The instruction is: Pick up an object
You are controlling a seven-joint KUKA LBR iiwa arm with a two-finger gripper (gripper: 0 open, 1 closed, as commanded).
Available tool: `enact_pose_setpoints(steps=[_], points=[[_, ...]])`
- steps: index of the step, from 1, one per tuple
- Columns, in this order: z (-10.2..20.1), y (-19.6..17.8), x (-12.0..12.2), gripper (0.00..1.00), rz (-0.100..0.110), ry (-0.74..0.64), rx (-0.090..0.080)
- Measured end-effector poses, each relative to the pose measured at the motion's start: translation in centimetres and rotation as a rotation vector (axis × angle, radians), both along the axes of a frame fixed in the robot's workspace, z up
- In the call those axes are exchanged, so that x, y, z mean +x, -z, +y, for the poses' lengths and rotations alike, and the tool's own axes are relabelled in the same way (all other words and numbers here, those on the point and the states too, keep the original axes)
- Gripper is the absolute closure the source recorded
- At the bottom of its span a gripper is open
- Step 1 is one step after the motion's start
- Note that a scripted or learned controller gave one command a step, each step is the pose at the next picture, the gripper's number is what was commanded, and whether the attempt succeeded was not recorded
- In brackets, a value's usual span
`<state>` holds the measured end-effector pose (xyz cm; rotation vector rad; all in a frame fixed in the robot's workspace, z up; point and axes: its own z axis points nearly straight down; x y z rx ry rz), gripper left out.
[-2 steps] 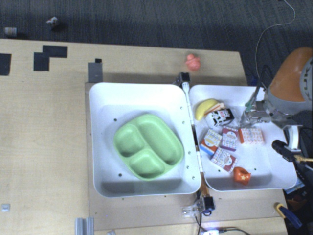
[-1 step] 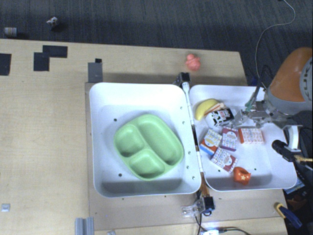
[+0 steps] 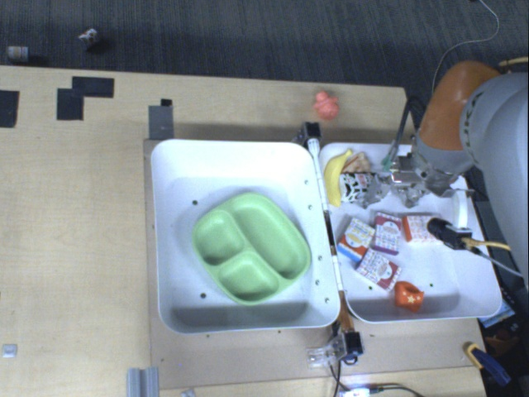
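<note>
The pick is not done, as far as I can judge. My gripper (image 3: 407,187) is down at the far end of the cluttered bin (image 3: 459,284), and I see nothing clearly caught in it. Metal and shadow run together there, so I cannot tell whether it is spread or pressed together. What is left is nearly everything: settle on one thing, close on it and lift it clear.

The nearest candidate is the black-and-white thing (image 3: 355,190), just beside my gripper on the side toward the other bin (image 3: 173,188); whether I touch it I cannot say. Beyond it, further from me the same way, lies the banana (image 3: 334,177), along the bin's wall. The card packets (image 3: 386,232) lie near me, toward the bin's near end, some overlapping. The orange-red thing (image 3: 408,296) sits well apart from me, at that near end.

Counting the bin under me: one banana, one black-and-white thing, one orange-red thing, and what looks like four card packets, though their overlap makes that count unsure. A small brownish scrap beside the banana's tip may be a further item or part of its neighbour.

Away from me, the other bin holds one green plate (image 3: 250,245) with three compartments, and one pink lump (image 3: 326,104) lies on the bench (image 3: 83,222) outside both bins.
</note>
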<state>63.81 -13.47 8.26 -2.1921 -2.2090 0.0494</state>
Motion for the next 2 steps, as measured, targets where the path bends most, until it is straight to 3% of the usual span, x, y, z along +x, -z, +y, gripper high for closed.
enact_pose_setpoints(steps=[1, 2], points=[[0.26, -1.26, 0.37, 1.00, -0.015, -0.001, 0.002], [0.25, -1.23, 0.34, 0.00, -0.014, -0.002, 0.002]])
